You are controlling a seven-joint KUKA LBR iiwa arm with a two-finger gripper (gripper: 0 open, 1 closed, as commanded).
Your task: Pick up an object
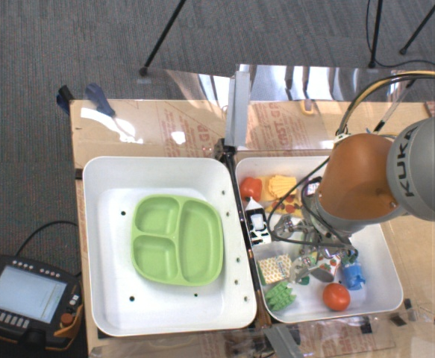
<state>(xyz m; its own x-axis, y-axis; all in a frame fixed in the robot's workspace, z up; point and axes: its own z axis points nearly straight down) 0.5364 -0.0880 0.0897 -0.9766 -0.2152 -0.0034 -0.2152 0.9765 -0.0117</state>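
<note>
Gripper (312, 256) low in the right bin (389, 268), amid small toys; cannot tell how it stands, being hidden in clutter. Nothing seen held. Directly beneath, a grey-and-colored small piece (323, 269). Just right, a blue toy (353, 276); below right, a red tomato (336, 297), likely light, smooth, round, apt to slip, so best taken across the middle. Below left, a green leafy toy (280, 297). Farther left, in the other bin, a green divided plate (177, 240).
</note>
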